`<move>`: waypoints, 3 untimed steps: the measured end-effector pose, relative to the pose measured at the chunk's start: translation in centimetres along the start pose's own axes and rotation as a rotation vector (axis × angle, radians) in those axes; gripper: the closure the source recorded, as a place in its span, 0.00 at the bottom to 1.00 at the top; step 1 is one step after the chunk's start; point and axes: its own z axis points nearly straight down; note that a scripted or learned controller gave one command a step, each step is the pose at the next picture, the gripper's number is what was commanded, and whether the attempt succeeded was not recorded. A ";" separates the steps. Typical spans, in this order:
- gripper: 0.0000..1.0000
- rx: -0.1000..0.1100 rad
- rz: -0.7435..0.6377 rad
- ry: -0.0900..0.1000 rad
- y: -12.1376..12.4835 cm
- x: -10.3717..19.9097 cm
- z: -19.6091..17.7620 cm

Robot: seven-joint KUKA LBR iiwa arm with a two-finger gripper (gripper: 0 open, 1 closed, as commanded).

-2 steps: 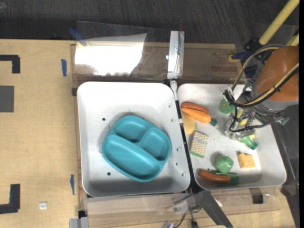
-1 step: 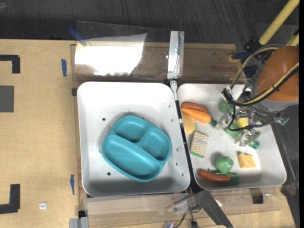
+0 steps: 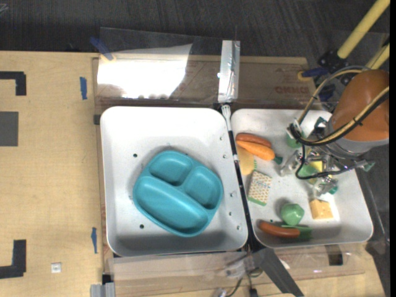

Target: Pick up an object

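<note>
The right bin (image 3: 359,228) holds several toy foods. An orange carrot-like piece (image 3: 255,145) lies at its upper left, with a yellow piece (image 3: 246,163) just below it. A speckled cracker square (image 3: 260,187) sits left of centre. A green ball (image 3: 292,214) and a red sausage shape (image 3: 279,229) lie near the front wall. An orange-yellow cheese block (image 3: 322,209) rests at the lower right. My gripper (image 3: 317,172) hangs low over the bin's right half, just above the cheese block, tangled in cables. Something yellow shows at its tip; what it is stays unclear.
The left bin (image 3: 117,135) carries a teal divided plate (image 3: 178,192). A metal divider (image 3: 229,73) and clear sheet stand behind the bins. The arm's orange band (image 3: 366,104) looms over the right bin's far right corner. Yellow poles cross the top right.
</note>
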 end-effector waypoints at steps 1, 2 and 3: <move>0.00 0.002 -0.141 0.000 -0.4 1.0 0.0; 0.00 -0.014 -0.354 -0.007 -2.0 0.9 0.1; 0.00 -0.004 -0.532 -0.003 -3.7 1.5 0.1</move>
